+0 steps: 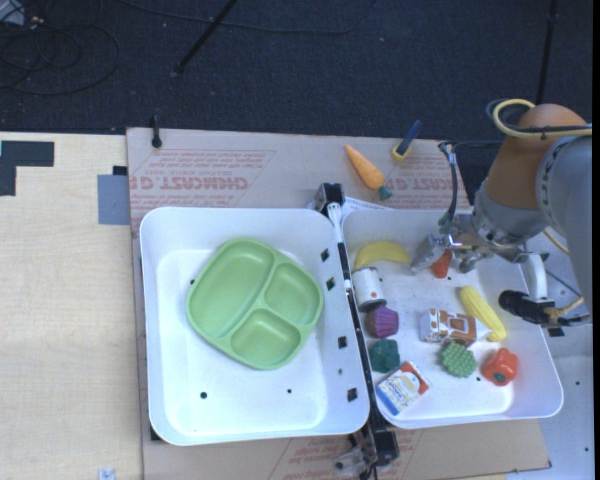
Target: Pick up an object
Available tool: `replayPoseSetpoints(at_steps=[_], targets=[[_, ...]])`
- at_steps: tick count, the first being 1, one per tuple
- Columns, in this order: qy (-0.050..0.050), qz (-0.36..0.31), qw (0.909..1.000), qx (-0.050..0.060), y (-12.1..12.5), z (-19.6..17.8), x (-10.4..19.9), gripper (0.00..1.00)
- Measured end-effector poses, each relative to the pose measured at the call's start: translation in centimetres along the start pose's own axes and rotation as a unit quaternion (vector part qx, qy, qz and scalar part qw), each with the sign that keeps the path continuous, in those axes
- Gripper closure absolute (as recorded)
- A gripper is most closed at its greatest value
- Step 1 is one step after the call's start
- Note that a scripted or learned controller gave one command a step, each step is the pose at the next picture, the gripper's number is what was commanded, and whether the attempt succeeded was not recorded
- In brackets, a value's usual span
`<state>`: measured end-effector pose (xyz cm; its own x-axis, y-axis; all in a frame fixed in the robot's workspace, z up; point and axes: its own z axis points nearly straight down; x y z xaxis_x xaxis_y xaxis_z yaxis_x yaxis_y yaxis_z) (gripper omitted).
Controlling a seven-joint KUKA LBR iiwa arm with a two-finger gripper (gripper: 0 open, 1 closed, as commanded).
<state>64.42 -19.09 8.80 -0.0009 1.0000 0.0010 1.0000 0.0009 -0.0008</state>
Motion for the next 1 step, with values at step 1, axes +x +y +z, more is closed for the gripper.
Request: replayPoseSetpoints(at_steps=[1], targets=[[-0.001, 0.0, 1.0, 0.0, -0.02, 0.0, -2.2, 0.0]])
